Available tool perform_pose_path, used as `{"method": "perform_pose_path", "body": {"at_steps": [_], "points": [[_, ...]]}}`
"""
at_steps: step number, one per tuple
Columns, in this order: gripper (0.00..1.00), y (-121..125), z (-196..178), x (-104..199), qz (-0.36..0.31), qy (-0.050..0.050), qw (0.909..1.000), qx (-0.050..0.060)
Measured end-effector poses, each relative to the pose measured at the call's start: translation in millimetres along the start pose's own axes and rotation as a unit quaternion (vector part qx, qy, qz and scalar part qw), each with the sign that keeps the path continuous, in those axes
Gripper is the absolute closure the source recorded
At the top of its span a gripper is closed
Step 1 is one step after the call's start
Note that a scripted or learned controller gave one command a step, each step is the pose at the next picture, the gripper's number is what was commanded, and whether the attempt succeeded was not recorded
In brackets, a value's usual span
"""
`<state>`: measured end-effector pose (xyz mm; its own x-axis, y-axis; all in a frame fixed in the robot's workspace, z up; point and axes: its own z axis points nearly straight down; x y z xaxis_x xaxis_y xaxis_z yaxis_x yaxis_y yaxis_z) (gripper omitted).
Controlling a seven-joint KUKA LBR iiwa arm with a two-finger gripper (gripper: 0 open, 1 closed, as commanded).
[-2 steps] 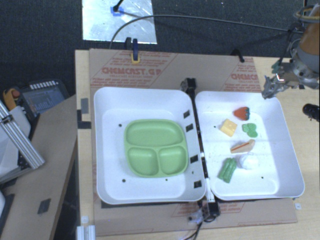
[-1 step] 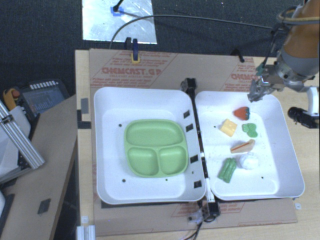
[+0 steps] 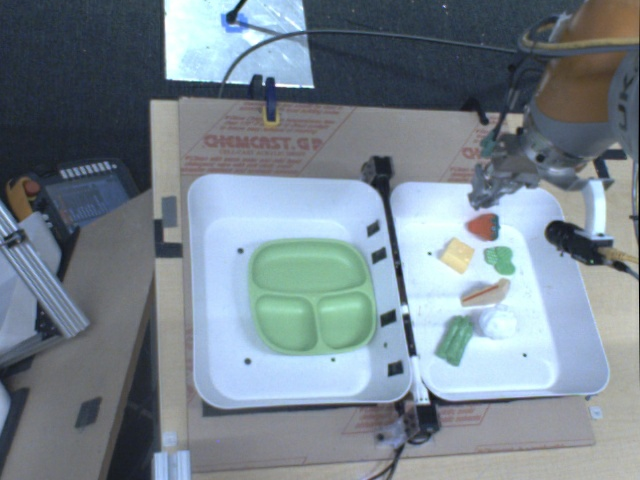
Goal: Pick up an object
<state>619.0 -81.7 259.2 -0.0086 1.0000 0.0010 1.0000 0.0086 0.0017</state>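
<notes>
My gripper [image 3: 484,200] hangs over the back of the right bin [image 3: 575,353], just above and left of a red strawberry-like piece [image 3: 484,227]. I cannot make out what lies between its tips. In front of the red piece lie a yellow cheese wedge [image 3: 457,255], a small green leafy piece [image 3: 500,260], a tan and orange sandwich slice [image 3: 486,292], a white lump [image 3: 498,321] and a green ridged pickle-like piece [image 3: 455,340].
The left bin [image 3: 215,228] holds a light green divided plate [image 3: 308,296]. A black hinge strip [image 3: 390,268] runs between the two bins. Cardboard [image 3: 290,138] lies under the bins, and a grey device [image 3: 85,198] sits off to the left.
</notes>
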Motion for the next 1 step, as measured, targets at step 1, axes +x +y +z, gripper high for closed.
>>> {"method": "perform_pose_path", "body": {"at_steps": [1], "points": [[1.00,-19.6,16.1,46.2,0.000,0.000,1.0000,0.001]]}}
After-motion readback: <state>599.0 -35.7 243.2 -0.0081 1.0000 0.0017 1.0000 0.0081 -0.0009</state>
